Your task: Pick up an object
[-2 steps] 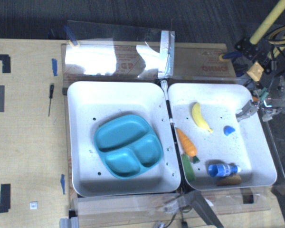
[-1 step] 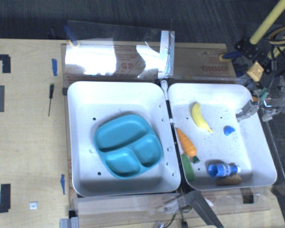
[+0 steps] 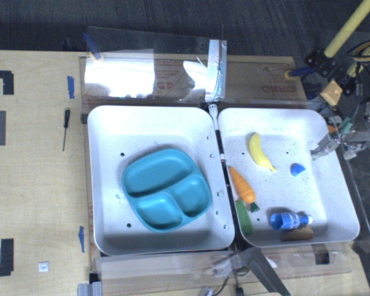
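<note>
The right bin (image 3: pixel 333 227) holds a yellow banana (image 3: pixel 259 151), an orange carrot (image 3: pixel 242 185), a green vegetable (image 3: pixel 244 217), a small blue piece (image 3: pixel 297 169) and a blue bottle (image 3: pixel 288 220) lying on its side. A brown item (image 3: pixel 296 233) lies just in front of the bottle. My gripper (image 3: pixel 325 145) appears as a grey metal part at the bin's right rim, apart from every object. The small blue piece is the object closest to it.
The left bin (image 3: pixel 105 128) holds a blue divided plate (image 3: pixel 166 189). A clear panel (image 3: pixel 154 73) stands behind the bins. Cables and a yellow pole (image 3: pixel 354 20) crowd the upper right. A screwdriver (image 3: pixel 66 127) lies on the bench at left.
</note>
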